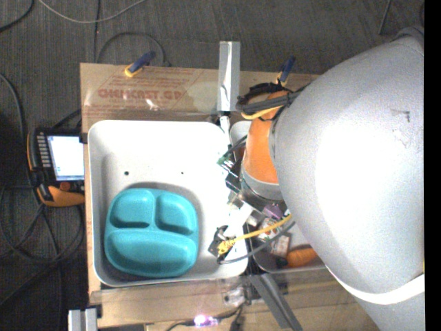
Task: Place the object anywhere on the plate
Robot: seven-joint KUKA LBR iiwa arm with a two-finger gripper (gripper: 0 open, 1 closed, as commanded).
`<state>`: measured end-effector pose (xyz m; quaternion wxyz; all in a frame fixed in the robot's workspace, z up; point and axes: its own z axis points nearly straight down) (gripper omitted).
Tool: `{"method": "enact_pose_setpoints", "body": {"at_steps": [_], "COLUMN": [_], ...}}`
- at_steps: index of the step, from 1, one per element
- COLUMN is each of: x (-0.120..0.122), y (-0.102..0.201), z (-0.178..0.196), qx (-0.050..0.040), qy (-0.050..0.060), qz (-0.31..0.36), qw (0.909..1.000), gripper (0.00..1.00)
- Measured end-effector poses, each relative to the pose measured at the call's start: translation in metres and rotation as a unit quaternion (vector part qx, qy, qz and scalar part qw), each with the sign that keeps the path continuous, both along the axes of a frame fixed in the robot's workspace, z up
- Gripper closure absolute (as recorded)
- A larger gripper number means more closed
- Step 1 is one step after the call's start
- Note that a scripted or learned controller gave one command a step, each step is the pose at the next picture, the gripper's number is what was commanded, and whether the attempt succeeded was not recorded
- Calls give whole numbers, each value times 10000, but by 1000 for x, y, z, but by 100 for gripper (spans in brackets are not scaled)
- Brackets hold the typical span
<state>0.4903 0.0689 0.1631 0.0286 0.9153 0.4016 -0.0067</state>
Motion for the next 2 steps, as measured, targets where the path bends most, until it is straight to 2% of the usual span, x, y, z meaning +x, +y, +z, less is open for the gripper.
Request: {"method": "enact_pose_setpoints", "body": {"at_steps": [2], "x": [0], "y": [-1], "z": [-1], "qx": [12], "qy": [-1], "qz": [111], "qw": [9999], "gripper": [100]}}
